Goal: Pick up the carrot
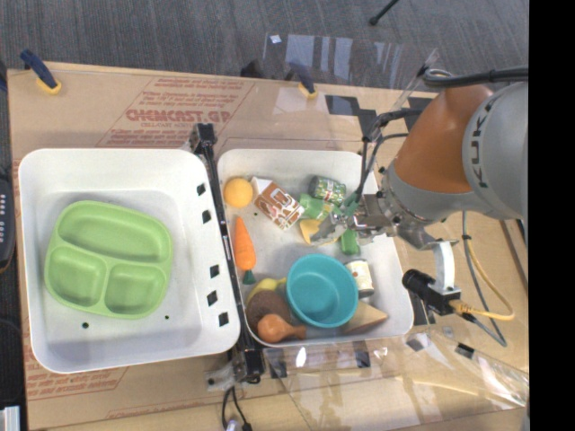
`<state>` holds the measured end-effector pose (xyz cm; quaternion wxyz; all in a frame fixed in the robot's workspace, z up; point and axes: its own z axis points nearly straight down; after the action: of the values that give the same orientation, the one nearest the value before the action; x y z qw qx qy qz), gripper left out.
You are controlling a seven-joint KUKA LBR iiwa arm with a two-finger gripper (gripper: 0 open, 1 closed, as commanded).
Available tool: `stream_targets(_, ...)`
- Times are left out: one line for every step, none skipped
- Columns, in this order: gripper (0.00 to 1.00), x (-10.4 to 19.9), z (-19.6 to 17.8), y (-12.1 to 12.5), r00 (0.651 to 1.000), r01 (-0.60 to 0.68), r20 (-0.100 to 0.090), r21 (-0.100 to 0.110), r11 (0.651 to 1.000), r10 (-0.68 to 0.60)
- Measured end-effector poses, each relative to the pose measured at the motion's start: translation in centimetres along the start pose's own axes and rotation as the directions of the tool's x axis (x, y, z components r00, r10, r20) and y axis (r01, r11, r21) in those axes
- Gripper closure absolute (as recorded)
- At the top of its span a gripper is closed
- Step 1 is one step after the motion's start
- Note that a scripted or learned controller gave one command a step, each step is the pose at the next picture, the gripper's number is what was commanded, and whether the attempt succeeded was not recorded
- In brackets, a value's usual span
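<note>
The orange carrot (pixel 244 245) lies along the left wall of the right bin (pixel 296 162), its tip pointing toward the far side. My gripper (pixel 349 226) is low over the middle right of that bin, among green and yellow toy foods, about a hand's width to the right of the carrot. It is not touching the carrot. The grey arm with its orange band (pixel 440 151) reaches in from the right and hides the bin's right wall.
The right bin also holds a yellow ball (pixel 237 191), a snack box (pixel 280 206), a green packet (pixel 328 189), a yellow wedge (pixel 311 233), a blue bowl (pixel 321 292) and a brown drumstick (pixel 276 328). A green divided plate (pixel 108 259) sits in the left bin (pixel 54 169).
</note>
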<state>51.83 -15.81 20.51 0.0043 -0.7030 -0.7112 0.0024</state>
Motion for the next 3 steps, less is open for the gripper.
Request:
stream_targets(0.00,0.4,11.3,7.3,0.995,0.099,0.003,-0.007,0.995,-0.099)
stream_targets(1.00,0.4,10.2,7.2,0.995,0.103,0.003,0.001,0.995,-0.103)
stream_targets(1.00,5.0,10.7,-0.8,0.990,-0.139,0.001,-0.041,0.989,0.140)
